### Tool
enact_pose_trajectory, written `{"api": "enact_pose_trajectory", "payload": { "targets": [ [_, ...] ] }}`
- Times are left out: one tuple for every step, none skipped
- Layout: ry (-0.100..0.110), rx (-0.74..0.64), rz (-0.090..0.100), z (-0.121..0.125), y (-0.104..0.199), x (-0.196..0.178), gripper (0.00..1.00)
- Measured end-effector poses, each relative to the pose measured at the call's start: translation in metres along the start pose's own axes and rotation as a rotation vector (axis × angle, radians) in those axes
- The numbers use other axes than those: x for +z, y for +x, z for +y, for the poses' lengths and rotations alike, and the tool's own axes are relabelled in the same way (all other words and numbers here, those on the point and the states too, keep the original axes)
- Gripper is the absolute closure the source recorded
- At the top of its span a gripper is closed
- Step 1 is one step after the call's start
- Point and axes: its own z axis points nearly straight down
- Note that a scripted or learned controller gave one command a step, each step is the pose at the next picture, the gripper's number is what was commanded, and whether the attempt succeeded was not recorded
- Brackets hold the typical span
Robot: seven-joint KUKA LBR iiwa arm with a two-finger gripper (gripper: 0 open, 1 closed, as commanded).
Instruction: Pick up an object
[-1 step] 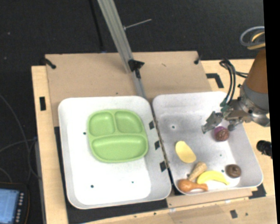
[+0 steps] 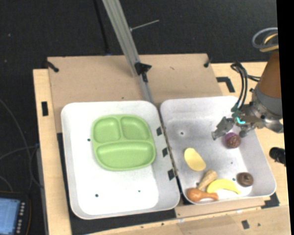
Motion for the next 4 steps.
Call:
{"api": "enact_pose_trajectory", "payload": {
  "targets": [
    [0.005,0.001,-0.001,-0.001,0.002,0.042,0.00],
    [0.005,0.002,-0.001,0.002,-0.003,0.086,0.00],
    [0.005,0.002,-0.001,0.006,-0.009,0.132,0.00],
    [-0.002,0.008,-0.002,0.008,-0.011,0.118,1.00]
  ]
}}
